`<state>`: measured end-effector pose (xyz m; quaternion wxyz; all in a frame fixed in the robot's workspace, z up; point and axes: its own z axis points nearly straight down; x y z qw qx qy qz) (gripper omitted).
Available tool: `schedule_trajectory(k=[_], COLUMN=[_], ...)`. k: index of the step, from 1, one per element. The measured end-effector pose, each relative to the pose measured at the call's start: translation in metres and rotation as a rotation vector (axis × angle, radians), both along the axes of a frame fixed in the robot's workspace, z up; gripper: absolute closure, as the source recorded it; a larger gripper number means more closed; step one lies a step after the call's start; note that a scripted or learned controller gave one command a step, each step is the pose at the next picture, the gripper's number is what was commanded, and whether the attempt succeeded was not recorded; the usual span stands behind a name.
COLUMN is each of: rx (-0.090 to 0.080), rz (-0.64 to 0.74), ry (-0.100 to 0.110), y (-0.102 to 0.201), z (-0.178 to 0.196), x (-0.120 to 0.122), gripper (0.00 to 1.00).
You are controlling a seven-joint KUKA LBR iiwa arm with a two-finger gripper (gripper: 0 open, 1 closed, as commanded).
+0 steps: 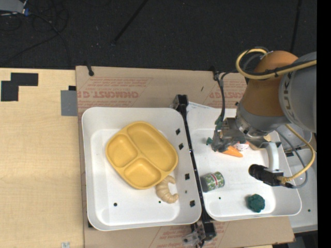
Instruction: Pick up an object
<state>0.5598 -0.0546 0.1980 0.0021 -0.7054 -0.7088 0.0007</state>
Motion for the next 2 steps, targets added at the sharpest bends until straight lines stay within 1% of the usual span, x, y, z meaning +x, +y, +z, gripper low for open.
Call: schedule_trajectory(k=[1,2], rx=[0.000,0.000], rz=[0.002,0.001], ry=[0.000,0.001], y=[0.062,0.121], z=[0.004,0.011], x=[0.010,0.014], gripper=[1.00,1.00])
